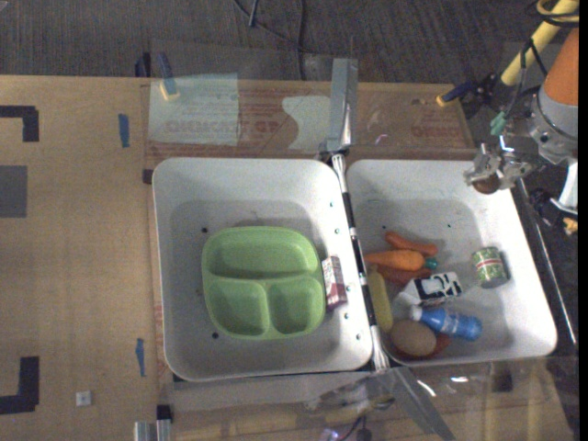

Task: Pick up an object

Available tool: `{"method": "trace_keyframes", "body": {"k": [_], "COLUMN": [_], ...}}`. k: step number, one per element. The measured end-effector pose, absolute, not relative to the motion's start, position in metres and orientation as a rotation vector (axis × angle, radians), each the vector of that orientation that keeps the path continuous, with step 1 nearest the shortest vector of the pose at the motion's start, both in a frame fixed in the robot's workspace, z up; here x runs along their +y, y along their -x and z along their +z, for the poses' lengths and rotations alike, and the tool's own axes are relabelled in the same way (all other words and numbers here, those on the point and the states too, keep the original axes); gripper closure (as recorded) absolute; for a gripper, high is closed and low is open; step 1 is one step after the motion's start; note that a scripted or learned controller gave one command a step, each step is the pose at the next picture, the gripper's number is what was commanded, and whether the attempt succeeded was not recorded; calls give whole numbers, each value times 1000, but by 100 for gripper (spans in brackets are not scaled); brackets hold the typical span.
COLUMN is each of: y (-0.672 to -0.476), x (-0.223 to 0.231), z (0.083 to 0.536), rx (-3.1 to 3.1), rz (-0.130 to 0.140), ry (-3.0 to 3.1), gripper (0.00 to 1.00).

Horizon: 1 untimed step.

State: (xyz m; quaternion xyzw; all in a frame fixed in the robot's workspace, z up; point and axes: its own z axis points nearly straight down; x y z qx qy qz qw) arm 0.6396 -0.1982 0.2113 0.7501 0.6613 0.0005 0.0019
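My gripper (490, 171) hangs over the far right edge of the right bin (404, 191), well away from the objects. A small brownish patch shows at its tip, and I cannot make out what it is. Near the front of that bin lie two orange carrots (402, 252), a small green-labelled can (490, 267), a white and black carton (437, 288), a blue bottle (452, 323), a yellow stick-shaped item (379, 301) and a brown egg-shaped item (413, 338).
The left bin (184, 209) holds a green divided plate (263, 281) and a small dark packet (333, 281) against its right wall. A metal divider (340, 108) runs between the bins. Cables and clamps sit at the far right.
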Motion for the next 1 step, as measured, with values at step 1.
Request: {"method": "trace_keyframes", "body": {"k": [1], "y": [-607], "x": [-201], "z": [191], "rx": [2077], "rz": [-2], "ry": [-2357], "gripper": [100]}}
